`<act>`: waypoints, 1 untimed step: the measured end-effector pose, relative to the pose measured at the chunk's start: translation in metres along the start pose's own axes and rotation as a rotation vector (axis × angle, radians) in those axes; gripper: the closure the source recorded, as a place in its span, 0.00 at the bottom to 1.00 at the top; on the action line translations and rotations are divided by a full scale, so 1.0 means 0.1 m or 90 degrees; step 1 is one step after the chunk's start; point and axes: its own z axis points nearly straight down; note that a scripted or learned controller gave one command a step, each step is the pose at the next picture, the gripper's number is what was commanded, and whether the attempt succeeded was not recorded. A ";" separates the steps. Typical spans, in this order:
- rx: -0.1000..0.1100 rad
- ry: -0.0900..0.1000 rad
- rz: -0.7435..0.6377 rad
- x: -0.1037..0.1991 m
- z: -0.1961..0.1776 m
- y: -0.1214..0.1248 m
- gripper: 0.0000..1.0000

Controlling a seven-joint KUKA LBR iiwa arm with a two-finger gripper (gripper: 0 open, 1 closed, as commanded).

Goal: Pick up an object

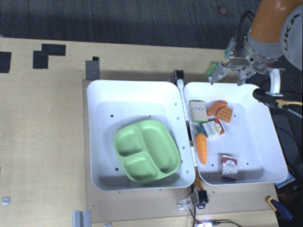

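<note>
The arm reaches in from the upper right, its gripper [226, 72] hanging above the far rim of the right bin [265, 126]; whether it is open or closed cannot be told. A carrot [201, 148] lies in that bin.

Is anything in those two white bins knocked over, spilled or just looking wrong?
Nothing looks spilled or broken. The green divided plate sits askew in the left bin, turned at an angle to its walls. In the right bin, the small items crowd the left side, and the toy carrot lies right against the dividing wall.
</note>
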 end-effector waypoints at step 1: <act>0.002 -0.001 0.002 -0.74 1.01 -0.21 0.00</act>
